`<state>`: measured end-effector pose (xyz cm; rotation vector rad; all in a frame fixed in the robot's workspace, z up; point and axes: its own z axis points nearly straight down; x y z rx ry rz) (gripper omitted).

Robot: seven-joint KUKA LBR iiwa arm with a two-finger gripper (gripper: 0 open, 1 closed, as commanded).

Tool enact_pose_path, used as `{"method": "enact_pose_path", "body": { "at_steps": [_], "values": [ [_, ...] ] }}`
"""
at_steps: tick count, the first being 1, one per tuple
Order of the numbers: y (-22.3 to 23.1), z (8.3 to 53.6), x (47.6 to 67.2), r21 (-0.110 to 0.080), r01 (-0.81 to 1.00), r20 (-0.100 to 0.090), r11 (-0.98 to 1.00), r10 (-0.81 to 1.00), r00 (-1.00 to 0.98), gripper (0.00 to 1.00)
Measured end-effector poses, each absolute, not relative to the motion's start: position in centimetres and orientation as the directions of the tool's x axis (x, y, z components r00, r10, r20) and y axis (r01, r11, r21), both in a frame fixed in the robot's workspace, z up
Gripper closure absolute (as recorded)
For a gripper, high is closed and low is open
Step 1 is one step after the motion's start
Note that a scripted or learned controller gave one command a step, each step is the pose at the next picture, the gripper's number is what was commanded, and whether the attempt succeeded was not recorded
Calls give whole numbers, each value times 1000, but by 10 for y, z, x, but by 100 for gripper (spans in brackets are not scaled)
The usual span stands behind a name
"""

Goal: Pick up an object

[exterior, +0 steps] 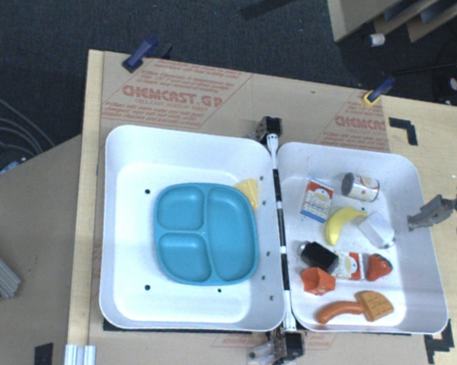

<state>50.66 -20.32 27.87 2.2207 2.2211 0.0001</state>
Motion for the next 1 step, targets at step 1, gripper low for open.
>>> {"method": "enact_pose_path", "body": {
  "at_steps": [1],
  "values": [
    [-220, 163, 560, -2, 1000, 1, 0, 1000, 0, 0]
  ]
}}
